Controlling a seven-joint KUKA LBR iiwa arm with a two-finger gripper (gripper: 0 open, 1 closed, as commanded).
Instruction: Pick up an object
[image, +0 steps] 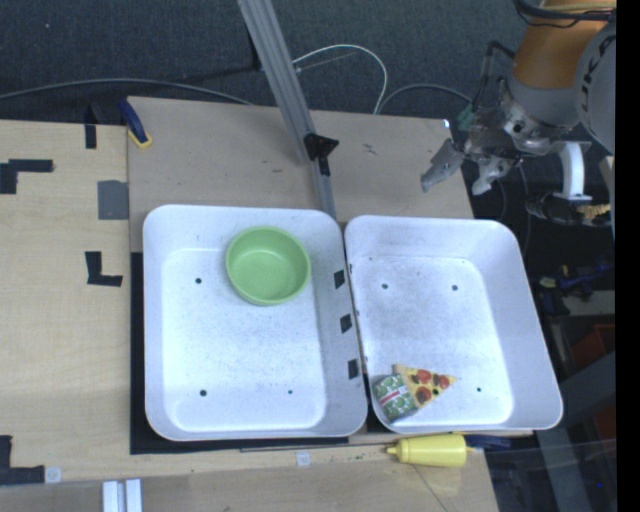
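Robot lab: taped bench (60, 300), cables (345, 60), white bins (160, 330).

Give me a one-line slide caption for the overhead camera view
Gripper open above the bench; green bowl in left bin, pizza slice toy in right bin.

Both white bins (170, 300) look like matt plastic with fine dark speckles. The green bowl (267, 264) seems smooth plastic, slightly glossy. The yellow bottle (433, 450) also looks plastic. The surface (220, 150) is pale wood, matt. My pincer (462, 168) looks grey metal.
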